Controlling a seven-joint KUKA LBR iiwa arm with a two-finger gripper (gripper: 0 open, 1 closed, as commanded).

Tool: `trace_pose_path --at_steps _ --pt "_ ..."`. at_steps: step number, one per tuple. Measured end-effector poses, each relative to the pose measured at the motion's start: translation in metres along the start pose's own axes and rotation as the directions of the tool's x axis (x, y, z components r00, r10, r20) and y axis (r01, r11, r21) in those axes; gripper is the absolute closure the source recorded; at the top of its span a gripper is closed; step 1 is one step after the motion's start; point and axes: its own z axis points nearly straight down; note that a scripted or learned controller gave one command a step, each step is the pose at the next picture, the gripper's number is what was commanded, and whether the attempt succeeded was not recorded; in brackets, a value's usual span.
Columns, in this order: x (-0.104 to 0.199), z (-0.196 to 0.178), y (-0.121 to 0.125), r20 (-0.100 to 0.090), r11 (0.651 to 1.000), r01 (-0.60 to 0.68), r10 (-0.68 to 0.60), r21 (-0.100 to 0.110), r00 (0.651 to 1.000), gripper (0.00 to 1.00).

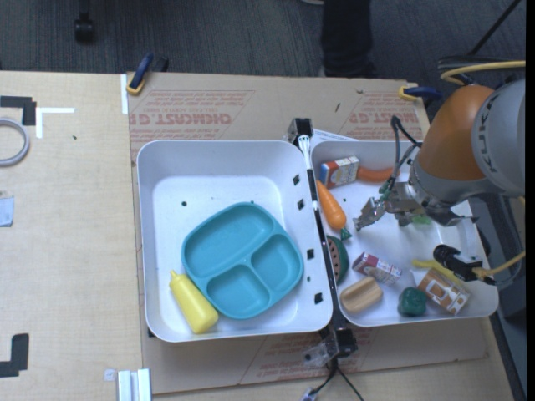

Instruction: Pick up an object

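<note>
My gripper point(370, 215) hangs over the right bin point(476, 312), fingers apart with nothing between them. Just left lies the carrot point(332, 208); below it, a small packet point(377, 267) and a bun point(361, 294). A blue tray point(242, 260) fills the left bin point(159, 224).

Dark carpet floor point(209, 23), pale wooden bench point(67, 249)

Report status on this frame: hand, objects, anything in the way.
Hand over right bin, nothing visibly between its fingers. Carrot just left of it. Watermelon slice and hot dog bun below.
</note>
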Motion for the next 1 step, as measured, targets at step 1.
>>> trace_pose_path --at_steps 1 --pt "0.0246 -0.0001 0.0339 0.001 0.988 -0.156 0.156 -0.001 0.988 0.00"
